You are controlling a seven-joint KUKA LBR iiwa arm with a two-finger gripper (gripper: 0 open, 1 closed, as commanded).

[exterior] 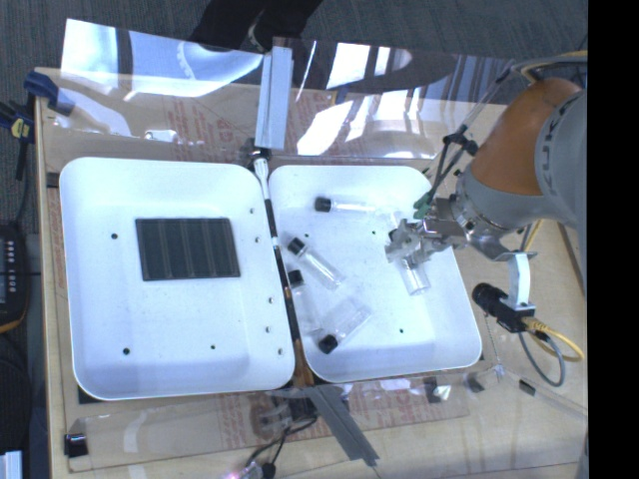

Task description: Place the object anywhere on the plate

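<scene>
The plate [188, 248] is a dark grey ribbed rectangle lying flat in the middle of the left bin [90, 347]. Several clear vials with black caps lie in the right bin [454, 342]: one near the back [344, 206], one left of centre [315, 261], one toward the front [345, 321]. My gripper [409, 243] hangs over the right side of the right bin. Another clear vial [415, 276] shows right under it, touching or very close to its tip. The gripper is far from the plate, a whole bin-width to its right.
A raised divider [278, 267] runs between the two bins. A metal bar [273, 93] stands behind them. Cables and a black connector [499, 305] lie off the right bin's edge, beside the arm [519, 158].
</scene>
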